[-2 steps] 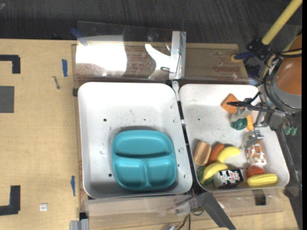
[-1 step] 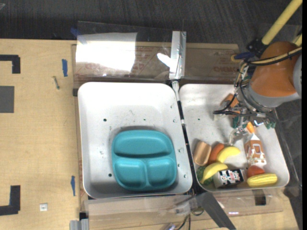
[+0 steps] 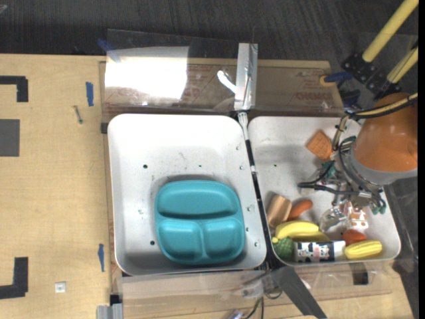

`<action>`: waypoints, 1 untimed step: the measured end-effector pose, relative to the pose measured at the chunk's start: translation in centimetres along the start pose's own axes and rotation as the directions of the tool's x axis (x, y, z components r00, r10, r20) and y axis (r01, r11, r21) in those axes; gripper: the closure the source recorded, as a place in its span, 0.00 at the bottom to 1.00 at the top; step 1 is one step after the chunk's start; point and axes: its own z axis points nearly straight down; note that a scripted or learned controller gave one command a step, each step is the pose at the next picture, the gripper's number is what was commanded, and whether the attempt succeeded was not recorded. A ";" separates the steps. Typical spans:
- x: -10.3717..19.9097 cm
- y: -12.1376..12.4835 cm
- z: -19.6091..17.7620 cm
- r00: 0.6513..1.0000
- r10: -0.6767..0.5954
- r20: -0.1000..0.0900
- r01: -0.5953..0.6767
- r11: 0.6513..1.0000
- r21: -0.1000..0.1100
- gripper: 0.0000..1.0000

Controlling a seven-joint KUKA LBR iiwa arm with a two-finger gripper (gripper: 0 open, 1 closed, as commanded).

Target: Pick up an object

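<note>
The arm, with its orange band [image 3: 390, 141], reaches into the right bin [image 3: 279, 145] from the right. My gripper [image 3: 340, 211] hangs low over the bin's front right part, just above a cluster of toy foods. Under and beside it lie a yellow banana [image 3: 299, 230], a red piece [image 3: 354, 235], a yellow oblong piece [image 3: 363, 248] and a black-and-white bottle [image 3: 319, 250]. A brown roll [image 3: 279, 208] and an orange carrot-like piece [image 3: 301, 208] lie to its left. A square orange cracker [image 3: 320, 145] rests farther back. I see nothing clearly held.
The left bin [image 3: 133, 151] holds a teal divided tray [image 3: 199, 220] at its front. A small green piece [image 3: 284, 246] sits in the right bin's front left corner. A raised divider [image 3: 247, 78] stands behind the two bins. Yellow rods [image 3: 392, 25] cross the top right.
</note>
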 end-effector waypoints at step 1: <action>-7.7 2.1 0.1 1.000 0.005 0.003 -0.005 1.000 -0.002 0.00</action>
